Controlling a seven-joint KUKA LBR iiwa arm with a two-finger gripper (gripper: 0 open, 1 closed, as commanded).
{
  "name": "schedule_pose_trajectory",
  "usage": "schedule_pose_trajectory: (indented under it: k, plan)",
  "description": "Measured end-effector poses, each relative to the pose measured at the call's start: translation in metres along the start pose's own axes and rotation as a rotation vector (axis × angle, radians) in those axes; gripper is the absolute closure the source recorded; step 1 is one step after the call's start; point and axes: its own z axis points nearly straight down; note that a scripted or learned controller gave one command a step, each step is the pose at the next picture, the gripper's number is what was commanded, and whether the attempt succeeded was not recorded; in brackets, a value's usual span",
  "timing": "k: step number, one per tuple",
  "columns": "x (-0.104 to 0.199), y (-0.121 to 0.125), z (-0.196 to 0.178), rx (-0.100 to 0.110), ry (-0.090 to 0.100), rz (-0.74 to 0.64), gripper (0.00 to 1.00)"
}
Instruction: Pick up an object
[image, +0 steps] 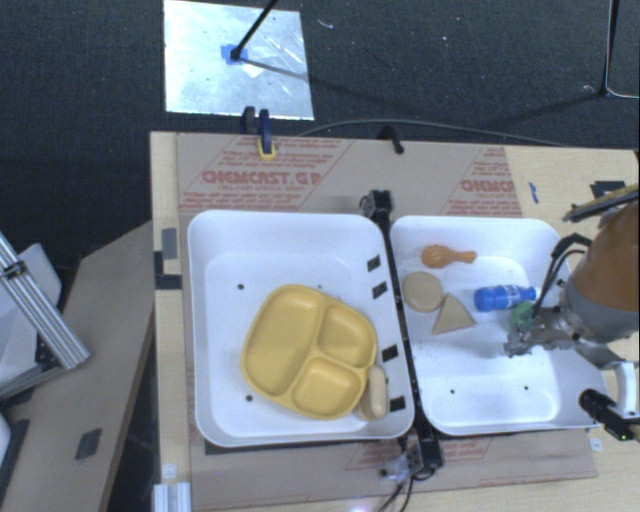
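My gripper (517, 343) is low over the right side of the right bin (500, 410), at the end of the grey arm with its orange band (612, 265). A small green object (522, 316) lies right at the gripper's upper side; the view does not show whether it is held. Just above it a blue bottle (502, 297) lies on its side. Left of the gripper sit a tan wedge (453, 316) and a round beige disc (422, 291). An orange drumstick-shaped piece (446, 256) lies near the bin's far wall.
The left bin (220, 250) holds a yellow divided plate (308, 349) with a small beige piece (375, 391) at its lower right edge. A black divider (395, 320) runs between the bins. The right bin's front floor is bare.
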Motion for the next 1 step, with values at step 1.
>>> schedule_pose_trajectory:
  k: [1]
  plan:
    - [0.0090,0.0056,-0.0503,-0.004,-0.001,-0.003,1.00]
